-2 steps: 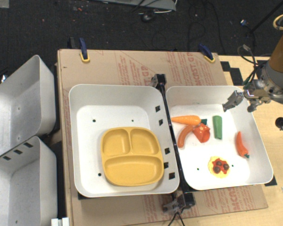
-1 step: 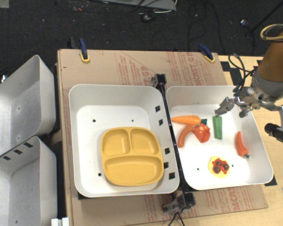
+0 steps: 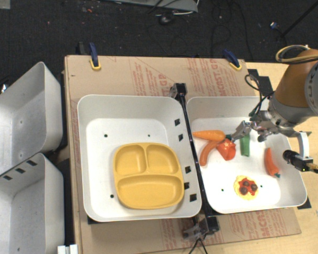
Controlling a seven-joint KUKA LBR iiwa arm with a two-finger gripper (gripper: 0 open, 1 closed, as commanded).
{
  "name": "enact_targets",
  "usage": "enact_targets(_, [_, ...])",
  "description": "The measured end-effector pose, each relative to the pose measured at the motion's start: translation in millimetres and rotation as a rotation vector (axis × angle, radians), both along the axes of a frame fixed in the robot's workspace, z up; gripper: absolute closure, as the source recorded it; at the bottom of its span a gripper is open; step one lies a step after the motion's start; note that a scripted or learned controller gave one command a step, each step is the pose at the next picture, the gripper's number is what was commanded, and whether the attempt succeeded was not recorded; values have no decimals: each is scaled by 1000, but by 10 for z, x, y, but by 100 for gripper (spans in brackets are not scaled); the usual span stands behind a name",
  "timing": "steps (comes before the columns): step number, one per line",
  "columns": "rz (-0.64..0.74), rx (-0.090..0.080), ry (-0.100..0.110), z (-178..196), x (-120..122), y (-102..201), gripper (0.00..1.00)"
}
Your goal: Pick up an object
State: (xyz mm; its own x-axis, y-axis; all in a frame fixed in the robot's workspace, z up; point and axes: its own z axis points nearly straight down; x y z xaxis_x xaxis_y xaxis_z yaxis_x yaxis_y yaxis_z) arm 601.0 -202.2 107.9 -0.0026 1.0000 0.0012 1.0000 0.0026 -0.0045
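Note:
The right bin (image 3: 291,192) holds several toy foods. An orange carrot (image 3: 209,135) lies at its left, with a curved orange sausage (image 3: 206,152) just below it and a red pepper (image 3: 227,150) beside that. A small green piece (image 3: 245,146) stands next to the pepper. Further right lies a red-orange chili (image 3: 271,162). A yellow round tart with dark berries (image 3: 246,187) sits near the front. My gripper (image 3: 250,135) hovers just above the green piece and the pepper, open, with nothing between its fingers.
The left bin (image 3: 90,157) holds a yellow divided plate (image 3: 148,175). A black divider (image 3: 188,136) runs between the bins. The grey arm with its orange band (image 3: 297,83) comes in over the right bin's far right corner. White containers (image 3: 21,142) stand left of the bench.

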Motion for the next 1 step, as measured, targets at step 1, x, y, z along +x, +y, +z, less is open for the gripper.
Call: enact_targets(1, [-1,-2,-4,-159,3,4,0])
